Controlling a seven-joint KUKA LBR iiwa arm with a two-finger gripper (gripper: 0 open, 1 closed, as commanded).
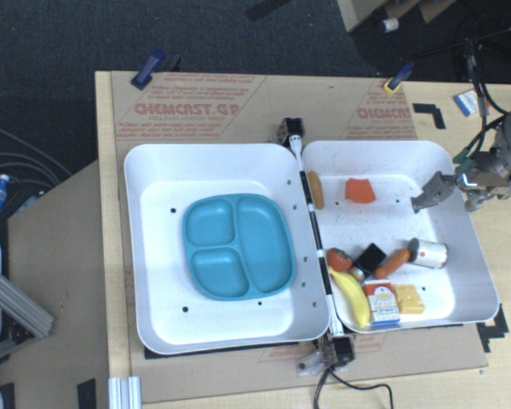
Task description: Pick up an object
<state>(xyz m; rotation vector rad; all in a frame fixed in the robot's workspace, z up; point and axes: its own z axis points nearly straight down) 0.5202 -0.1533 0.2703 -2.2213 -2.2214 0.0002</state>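
Observation:
The right bin holds several small objects. An orange-red block lies near its back, and a brown stick rests along its left wall. Toward the front are a banana, a black block, a carrot, a silver can, a yellow cheese piece and a small red and blue box. My gripper hangs over the bin's back right part, right of the orange-red block and above the can, with nothing seen in it.
In the left bin lies a blue divided plate. Black clips sit where the two bins meet. A blue clamp and a yellow-blue clamp grip the cardboard's back edge. Cables run at the right.

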